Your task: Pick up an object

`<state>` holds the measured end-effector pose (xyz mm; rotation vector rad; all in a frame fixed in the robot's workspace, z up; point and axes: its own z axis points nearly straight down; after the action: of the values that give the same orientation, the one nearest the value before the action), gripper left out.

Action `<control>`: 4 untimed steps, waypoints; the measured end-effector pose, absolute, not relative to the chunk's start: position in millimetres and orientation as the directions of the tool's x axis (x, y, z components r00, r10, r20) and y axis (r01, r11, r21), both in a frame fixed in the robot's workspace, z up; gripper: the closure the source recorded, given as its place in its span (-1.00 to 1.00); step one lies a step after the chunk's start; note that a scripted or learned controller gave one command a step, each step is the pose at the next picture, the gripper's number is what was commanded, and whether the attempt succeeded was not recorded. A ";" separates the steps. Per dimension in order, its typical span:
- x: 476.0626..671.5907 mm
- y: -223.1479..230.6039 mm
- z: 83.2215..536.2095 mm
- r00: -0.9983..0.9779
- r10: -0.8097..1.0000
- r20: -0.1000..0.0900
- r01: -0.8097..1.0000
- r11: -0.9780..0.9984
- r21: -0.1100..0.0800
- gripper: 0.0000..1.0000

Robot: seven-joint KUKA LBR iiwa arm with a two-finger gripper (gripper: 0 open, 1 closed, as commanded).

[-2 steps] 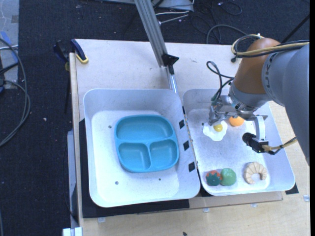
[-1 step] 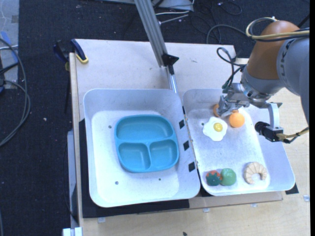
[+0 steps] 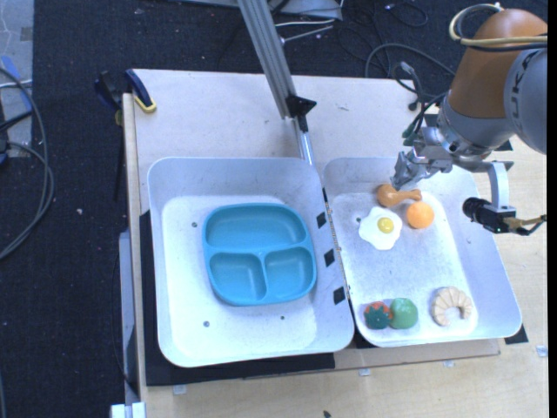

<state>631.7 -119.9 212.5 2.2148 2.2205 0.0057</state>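
a moulded blue plastic divided tray (image 3: 259, 253) sits in the left bin (image 3: 174, 190). in the right bin (image 3: 487, 268): a glossy fried egg (image 3: 381, 229), an orange ball (image 3: 419, 215), and a curved tan drumstick-like piece (image 3: 396, 195) just under the gripper (image 3: 407, 176), finger state impossible to tell. the smooth, rounded toy could slip aside.

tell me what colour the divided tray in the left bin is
Light blue tray, seen in the camera view.
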 end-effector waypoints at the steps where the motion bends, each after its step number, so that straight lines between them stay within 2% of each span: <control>1: 633.1 -119.8 265.1 -0.003 1.000 -0.002 1.000 0.003 0.007 1.00; 2: 619.2 -68.2 270.9 -0.007 1.000 0.002 1.000 0.007 0.000 1.00; 4: 592.7 25.6 269.3 -0.007 1.000 0.001 1.000 0.007 -0.003 1.00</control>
<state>592.7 25.6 269.3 2.2155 2.2306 -0.0021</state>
